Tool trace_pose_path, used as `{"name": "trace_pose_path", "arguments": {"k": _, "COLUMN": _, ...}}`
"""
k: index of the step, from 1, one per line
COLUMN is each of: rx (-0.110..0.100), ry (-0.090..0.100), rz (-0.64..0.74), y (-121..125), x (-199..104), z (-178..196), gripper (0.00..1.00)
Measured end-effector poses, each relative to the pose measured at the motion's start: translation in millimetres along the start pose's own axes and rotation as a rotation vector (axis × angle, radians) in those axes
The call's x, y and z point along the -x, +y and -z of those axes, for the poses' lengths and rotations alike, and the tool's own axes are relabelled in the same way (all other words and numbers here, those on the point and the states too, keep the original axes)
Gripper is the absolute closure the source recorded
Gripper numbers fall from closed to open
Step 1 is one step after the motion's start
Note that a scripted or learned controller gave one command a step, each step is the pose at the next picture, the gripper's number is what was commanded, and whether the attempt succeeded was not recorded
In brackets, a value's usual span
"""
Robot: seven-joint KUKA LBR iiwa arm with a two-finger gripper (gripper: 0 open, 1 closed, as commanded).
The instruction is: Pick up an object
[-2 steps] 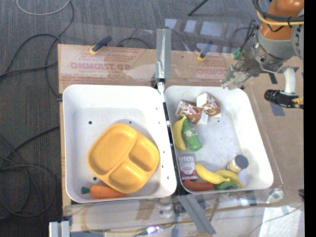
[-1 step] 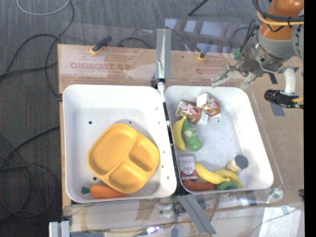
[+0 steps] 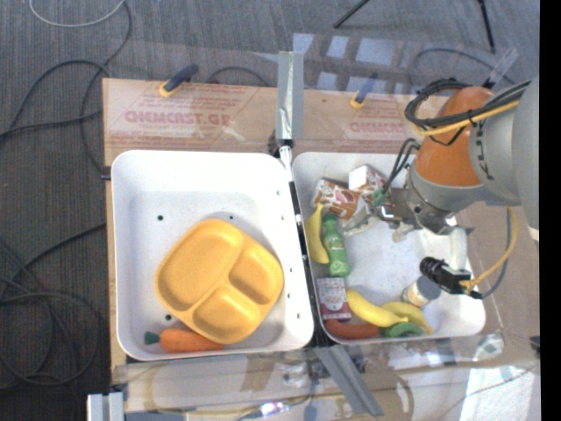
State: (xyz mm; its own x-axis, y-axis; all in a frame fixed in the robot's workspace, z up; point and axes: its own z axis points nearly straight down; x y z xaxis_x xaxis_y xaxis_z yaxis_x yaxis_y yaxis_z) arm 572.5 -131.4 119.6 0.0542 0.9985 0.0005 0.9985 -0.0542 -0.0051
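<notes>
My jaws (image 3: 394, 216) down in right bin (image 3: 469, 323), state unreadable, can't tell if gripping. Snack packet (image 3: 340, 198) just left of jaws. Pick unconfirmed, lift pending.

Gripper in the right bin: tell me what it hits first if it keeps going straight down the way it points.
Likely the crumpled snack wrapper at the right bin far end; the gripper hangs right beside it, pointing down. Depth is unclear, so it could land on bare bin floor next to it.
</notes>
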Motion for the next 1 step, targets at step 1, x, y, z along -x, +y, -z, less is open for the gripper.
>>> {"name": "trace_pose_path", "arguments": {"k": 1, "rx": 0.016, "ry": -0.003, "rz": 0.049, "y": -80.4, "x": -7.5, "z": -30.0, "gripper": 0.00}}
